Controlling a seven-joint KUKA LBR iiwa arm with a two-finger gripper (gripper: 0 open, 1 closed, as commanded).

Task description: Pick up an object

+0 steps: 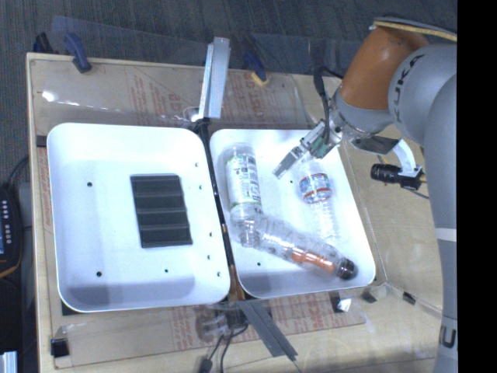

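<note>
So the gripper [281, 169] hung over the right bin [359, 208], above the bottles [242, 179]. Honestly couldn't tell how its fingers stood.

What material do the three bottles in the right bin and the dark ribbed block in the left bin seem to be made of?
The three clear bottles look like thin glossy plastic: the white bin floor shows through them, with bright glints. The dark ribbed rectangular block looks matte, perhaps rubber or foam; it shows no shine, so this stays uncertain.
</note>
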